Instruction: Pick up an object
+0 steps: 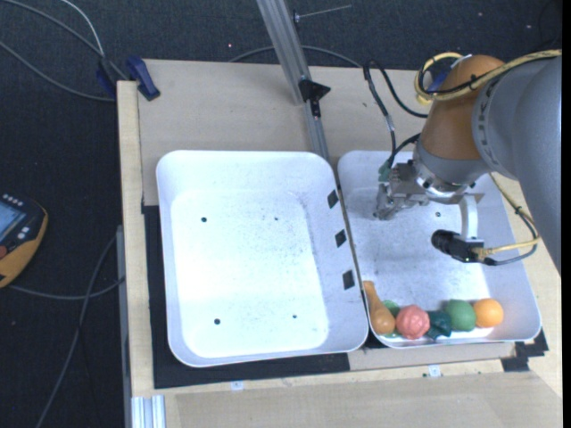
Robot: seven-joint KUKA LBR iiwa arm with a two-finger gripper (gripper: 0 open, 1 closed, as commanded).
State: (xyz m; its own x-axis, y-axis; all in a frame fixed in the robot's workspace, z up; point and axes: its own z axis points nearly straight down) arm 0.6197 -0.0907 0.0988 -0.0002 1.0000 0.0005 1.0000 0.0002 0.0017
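Both bins are white: the left bin is peppered with fine dark specks and four black dots, and the right bin is speckled grey. At the right bin's 6 o'clock edge lie an orange carrot-like piece, a pink-red ball, a dark teal scrap, a green fruit and an orange fruit. The arm is grey with an orange band. The bench is pale tan wood, and the floor is dark.

Blue clamp and cables beside bench.
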